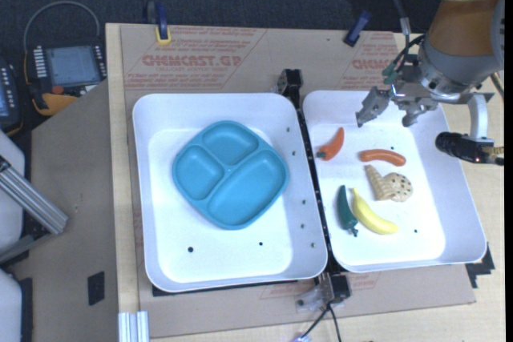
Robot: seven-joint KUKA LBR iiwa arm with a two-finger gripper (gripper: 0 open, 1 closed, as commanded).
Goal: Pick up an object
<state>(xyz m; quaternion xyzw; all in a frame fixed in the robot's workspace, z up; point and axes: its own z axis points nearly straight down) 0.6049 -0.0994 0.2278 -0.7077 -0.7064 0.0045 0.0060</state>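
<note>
My gripper point(388, 114) hangs open over the back of the right bin point(449, 252), its two fingers spread apart with nothing between them. Below it lie a red chili pepper point(331, 143) to the left and an orange sausage point(382, 157) just in front. Further forward sit a tan waffle cone piece point(389, 185), a yellow banana point(373, 216) and a dark green pepper point(346, 210).
The left bin point(152, 252) holds a blue divided plate point(231, 173). A black clamp point(290, 81) sits at the back between the two bins. The bins rest on a cardboard sheet point(240, 52).
</note>
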